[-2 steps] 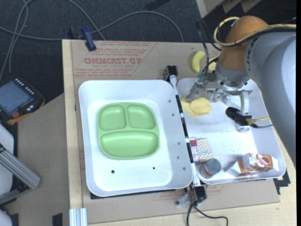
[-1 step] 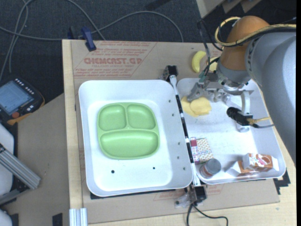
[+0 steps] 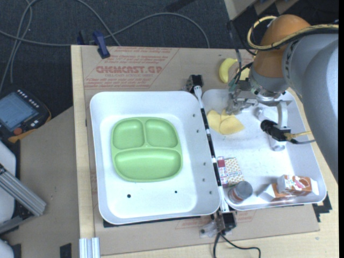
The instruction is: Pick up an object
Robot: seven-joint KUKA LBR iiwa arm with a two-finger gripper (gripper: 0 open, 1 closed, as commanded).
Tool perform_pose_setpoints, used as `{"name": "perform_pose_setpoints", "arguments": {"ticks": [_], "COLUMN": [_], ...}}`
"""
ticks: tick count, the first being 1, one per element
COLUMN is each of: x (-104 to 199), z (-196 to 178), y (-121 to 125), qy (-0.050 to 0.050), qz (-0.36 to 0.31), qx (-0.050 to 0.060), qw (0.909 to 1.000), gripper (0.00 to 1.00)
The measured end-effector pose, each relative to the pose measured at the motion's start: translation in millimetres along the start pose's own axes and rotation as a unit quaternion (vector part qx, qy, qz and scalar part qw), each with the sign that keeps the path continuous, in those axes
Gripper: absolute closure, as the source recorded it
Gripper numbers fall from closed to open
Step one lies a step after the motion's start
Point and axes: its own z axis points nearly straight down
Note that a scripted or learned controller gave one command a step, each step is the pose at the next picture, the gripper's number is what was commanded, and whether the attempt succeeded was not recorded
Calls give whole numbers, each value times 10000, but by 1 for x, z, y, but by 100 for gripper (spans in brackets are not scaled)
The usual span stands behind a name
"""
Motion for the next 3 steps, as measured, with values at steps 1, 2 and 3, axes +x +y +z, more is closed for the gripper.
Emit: {"name": "perform_pose_setpoints", "arguments": {"ticks": [1, 2, 3], "x": [0, 1, 2], "z": [0, 11, 11], "y": [0, -1, -1], "qy": [-1, 12, 11], "qz": [0, 1, 3], "qx": [2, 22, 21], "qw": [10000, 10000, 10000], "gripper": [0, 0, 0]}}
